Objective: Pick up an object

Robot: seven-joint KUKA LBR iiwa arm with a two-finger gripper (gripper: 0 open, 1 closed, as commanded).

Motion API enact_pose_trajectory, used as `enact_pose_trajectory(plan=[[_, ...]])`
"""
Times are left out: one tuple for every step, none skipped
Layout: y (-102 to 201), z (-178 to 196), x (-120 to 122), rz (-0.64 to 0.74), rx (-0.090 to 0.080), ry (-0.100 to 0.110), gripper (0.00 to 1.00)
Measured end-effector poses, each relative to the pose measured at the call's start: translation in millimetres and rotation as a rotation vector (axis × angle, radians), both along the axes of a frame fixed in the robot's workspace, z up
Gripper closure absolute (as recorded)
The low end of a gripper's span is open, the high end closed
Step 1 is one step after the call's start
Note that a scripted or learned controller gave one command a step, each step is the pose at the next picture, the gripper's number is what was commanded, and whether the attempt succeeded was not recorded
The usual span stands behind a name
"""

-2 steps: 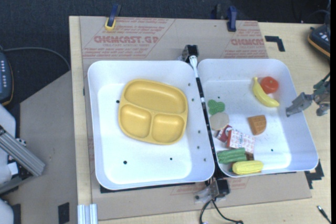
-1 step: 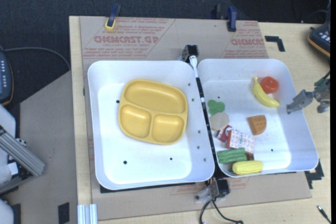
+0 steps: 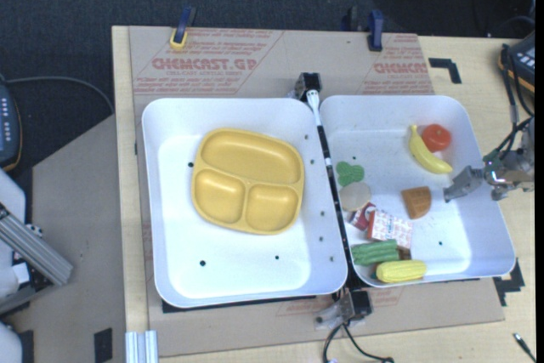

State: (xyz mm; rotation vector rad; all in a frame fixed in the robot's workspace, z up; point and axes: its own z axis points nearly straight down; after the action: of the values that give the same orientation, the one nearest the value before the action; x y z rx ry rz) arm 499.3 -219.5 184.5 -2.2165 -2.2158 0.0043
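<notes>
- Two shallow white bins sit side by side on a brown board; the left bin (image 3: 170,208) has just a yellow divided plate (image 3: 247,180) in it, three compartments, lying flat around the middle.
- The right bin (image 3: 476,242) is where all the small stuff is.
- Up near the far right corner there's a banana (image 3: 427,154) with a red tomato (image 3: 437,136) touching it on the far side.
- A green leafy-looking toy (image 3: 349,174) sits close to the divider between the bins, with a pale roundish piece (image 3: 355,196) just below it.
- A brown bread-like chunk (image 3: 416,201) is on its own near the middle of the bin.
- Toward the near edge it's a little pile: a red and white packet (image 3: 387,227), a green cucumber (image 3: 375,252) just under it, and a yellow corn cob (image 3: 400,270) right at the near rim.
- The gripper (image 3: 463,183) pokes in over the right rim of the right bin, low-ish, to the right of the bread chunk and apart from it, below the banana.
- Can't tell whether the pincer is wide or narrow, it's too small and dark from this angle. Nothing visibly between its tips.
- Blue clamps (image 3: 374,28) hold the board at the far edge.
</notes>
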Motion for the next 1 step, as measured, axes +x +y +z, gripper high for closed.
enact_pose_trajectory(plan=[[3.8, -43.3, 0.9, 0.000, 0.000, -0.001, 0.00]])
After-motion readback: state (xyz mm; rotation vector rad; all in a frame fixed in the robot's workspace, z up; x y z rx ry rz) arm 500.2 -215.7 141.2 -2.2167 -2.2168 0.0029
